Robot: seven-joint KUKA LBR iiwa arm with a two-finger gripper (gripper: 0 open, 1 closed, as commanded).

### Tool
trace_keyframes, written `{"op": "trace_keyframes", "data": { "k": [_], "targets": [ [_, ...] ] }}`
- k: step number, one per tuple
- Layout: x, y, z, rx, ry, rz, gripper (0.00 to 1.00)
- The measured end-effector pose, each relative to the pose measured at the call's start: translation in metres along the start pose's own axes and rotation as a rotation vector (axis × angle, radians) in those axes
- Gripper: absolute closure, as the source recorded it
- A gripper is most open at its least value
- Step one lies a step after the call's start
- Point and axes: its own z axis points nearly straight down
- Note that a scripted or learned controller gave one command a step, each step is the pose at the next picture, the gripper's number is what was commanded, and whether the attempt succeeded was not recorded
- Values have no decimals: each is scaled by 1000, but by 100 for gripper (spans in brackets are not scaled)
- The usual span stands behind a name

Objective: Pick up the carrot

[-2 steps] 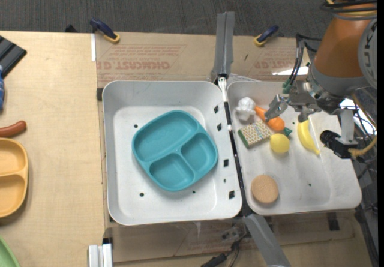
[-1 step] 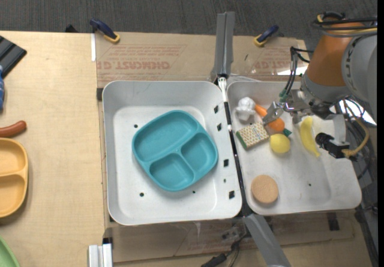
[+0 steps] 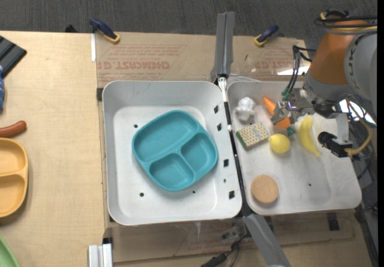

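Gripper (image 3: 282, 117) sits low in the right bin (image 3: 336, 197), right over the carrot (image 3: 271, 105); I cannot tell its state or whether it has any hold. From it, I see the carrot's orange tip poking out toward the white crumpled object (image 3: 245, 107), with the lemon (image 3: 279, 143) just below and the banana (image 3: 308, 135) beside.
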Motion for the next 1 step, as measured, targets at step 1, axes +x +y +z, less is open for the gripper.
{"op": "trace_keyframes", "data": {
  "k": [1],
  "targets": [
    [62,-6,-118,-4,-1,152,100]
  ]
}}
